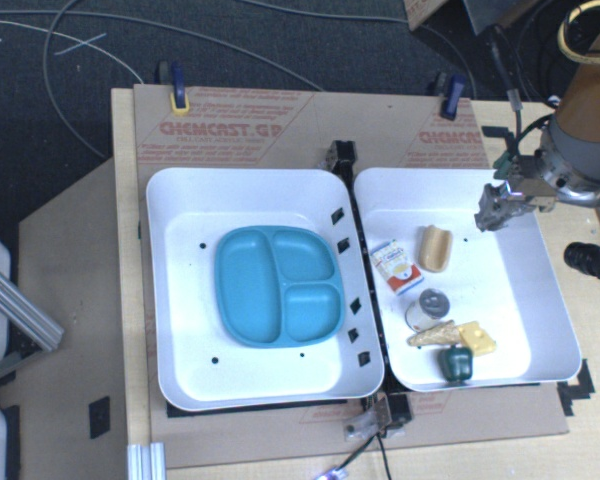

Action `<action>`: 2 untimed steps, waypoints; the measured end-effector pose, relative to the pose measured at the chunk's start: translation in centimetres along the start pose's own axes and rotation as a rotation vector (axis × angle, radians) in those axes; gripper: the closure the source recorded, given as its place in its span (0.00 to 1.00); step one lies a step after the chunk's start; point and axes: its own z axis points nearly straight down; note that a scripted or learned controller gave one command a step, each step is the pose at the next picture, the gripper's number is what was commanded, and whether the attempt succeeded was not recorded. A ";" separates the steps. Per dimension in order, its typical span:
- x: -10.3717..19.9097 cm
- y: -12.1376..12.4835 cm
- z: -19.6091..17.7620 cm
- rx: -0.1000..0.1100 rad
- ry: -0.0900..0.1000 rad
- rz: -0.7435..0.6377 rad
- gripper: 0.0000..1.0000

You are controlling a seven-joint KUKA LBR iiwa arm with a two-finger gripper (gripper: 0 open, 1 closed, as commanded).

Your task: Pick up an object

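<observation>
Brown board (280, 118) printed "CHEMCAST GP" under two white bins (180, 298), tool (495, 208) over right bin, grip state unclear.

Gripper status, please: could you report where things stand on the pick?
Gripper over right bin's far edge, nothing visibly held. Small items clustered left of it. Path clear.
</observation>
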 end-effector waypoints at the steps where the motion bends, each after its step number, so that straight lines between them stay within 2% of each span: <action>1: 5.0 -0.4 0.6 0.003 0.001 0.001 1.00; 2: 10.0 0.0 2.1 0.004 0.002 0.000 1.00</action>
